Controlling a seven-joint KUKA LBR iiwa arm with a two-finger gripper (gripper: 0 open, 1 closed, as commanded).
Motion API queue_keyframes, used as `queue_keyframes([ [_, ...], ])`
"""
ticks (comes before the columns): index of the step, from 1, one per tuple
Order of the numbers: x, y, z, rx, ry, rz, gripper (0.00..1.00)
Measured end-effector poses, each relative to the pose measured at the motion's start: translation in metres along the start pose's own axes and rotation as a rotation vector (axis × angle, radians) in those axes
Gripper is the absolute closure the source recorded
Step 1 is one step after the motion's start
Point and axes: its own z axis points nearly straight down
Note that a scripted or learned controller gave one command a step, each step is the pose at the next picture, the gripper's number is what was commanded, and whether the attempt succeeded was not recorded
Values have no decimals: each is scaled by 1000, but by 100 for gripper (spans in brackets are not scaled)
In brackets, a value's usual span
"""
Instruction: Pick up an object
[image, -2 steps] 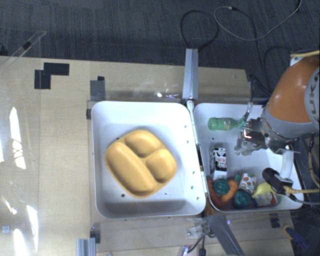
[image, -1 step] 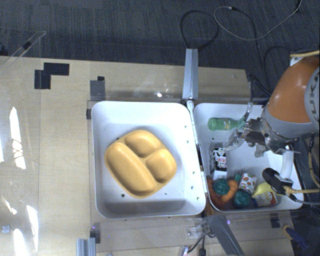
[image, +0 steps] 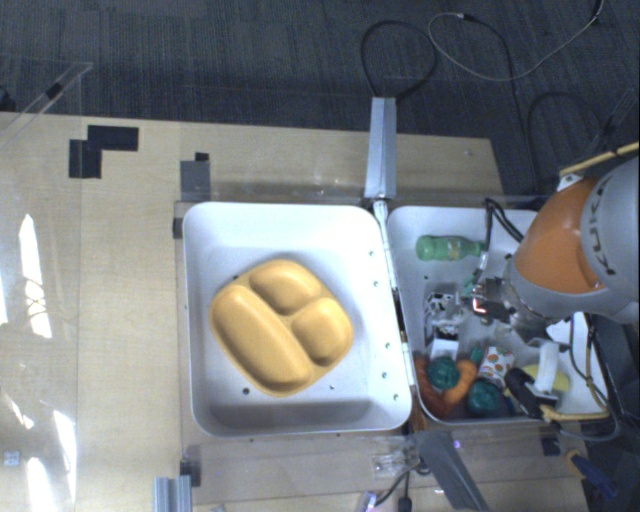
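Two white bins are seen side by side. A yellow three-part tray (image: 282, 325) lies in the left bin (image: 200, 400). In the right bin (image: 400, 235), the claw (image: 452, 308) is lowered among clutter; its grip cannot be told. A green bottle (image: 448, 247) lies just beyond it, a green ball (image: 443, 374) and teal ball (image: 485, 397) nearer the front.
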Motion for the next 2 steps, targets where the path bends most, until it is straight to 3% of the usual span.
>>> queue_keyframes([
  [1,-1,97,10,-3,-2,78,0],
  [2,4,103,-7,-21,4,68,100],
])
